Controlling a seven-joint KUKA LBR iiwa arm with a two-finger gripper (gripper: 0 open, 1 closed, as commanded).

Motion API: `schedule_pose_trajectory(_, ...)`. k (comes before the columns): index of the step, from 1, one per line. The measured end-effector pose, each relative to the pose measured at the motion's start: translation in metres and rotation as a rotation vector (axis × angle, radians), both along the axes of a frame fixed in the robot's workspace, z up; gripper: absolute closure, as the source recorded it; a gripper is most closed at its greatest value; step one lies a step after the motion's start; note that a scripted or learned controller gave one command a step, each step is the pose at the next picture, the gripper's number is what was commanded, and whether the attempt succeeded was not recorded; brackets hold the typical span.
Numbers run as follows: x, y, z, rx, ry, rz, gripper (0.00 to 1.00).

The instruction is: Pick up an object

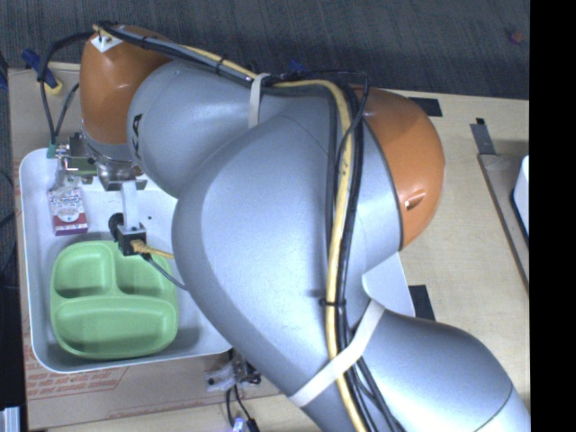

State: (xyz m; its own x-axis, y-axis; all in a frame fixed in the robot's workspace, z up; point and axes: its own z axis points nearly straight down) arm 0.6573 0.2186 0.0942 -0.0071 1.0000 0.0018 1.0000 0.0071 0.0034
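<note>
Green tray [112, 302] lies near the bin's [31, 259] left wall.

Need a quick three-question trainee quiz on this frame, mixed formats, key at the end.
1. True or false: the green divided tray lies outside the white bin.
2. Which lies nearer the gripper? A) the green divided tray B) the red-and-white packet
3. Fill in: the tray has ___ compartments.
Key: 1 false; 2 B; 3 three.
</note>
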Motion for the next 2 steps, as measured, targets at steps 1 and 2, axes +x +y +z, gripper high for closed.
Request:
schedule_pose_trajectory(1,-0.037,-0.001,0.002,-0.001,-0.003,-0.001,0.00)
schedule_pose_trajectory(2,-0.089,-0.002,0.003,-0.001,-0.020,0.001,0.00)
